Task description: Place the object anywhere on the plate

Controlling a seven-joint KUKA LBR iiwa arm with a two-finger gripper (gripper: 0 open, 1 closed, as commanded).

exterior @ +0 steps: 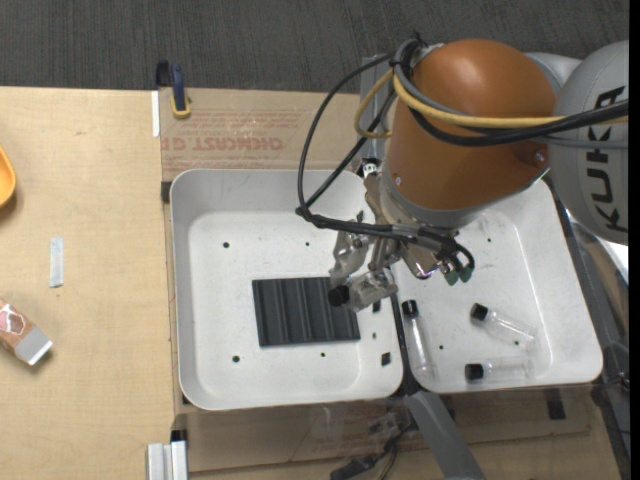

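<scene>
Plate: a dark grey, ribbed rectangular plate (305, 311) lies flat on the floor of the left bin, a little below its middle, long sides running left to right.

Task objects: three clear plastic tubes with black caps lie in the right bin. One tube (414, 340) lies lengthwise just beside the wall between the two bins. A second tube (503, 322) lies at a slant towards the right. A third tube (495, 371) lies along the near edge. None of them touches the plate.

Gripper: the metal two-finger gripper (352, 290) hangs over the right end of the plate, close to the wall between the bins. Whether it is wide or narrow cannot be told from this angle, and whether anything sits in it cannot be told either.

Arm: the grey arm with its large orange band (470, 118) reaches in from the right, with black and yellow cables looping round it. It covers the far part of the right bin.

Left bin: a shallow white tray (200, 368) holding the plate.

Right bin: a shallow white tray (570, 358) holding the three tubes.

Counter: a pale wooden counter (90, 168) stretches to the left. On it lie a small pale strip (56, 262) and, at the left edge, a red and white packet (22, 334). A brown cardboard sheet (240, 138) lies behind the bins.
</scene>
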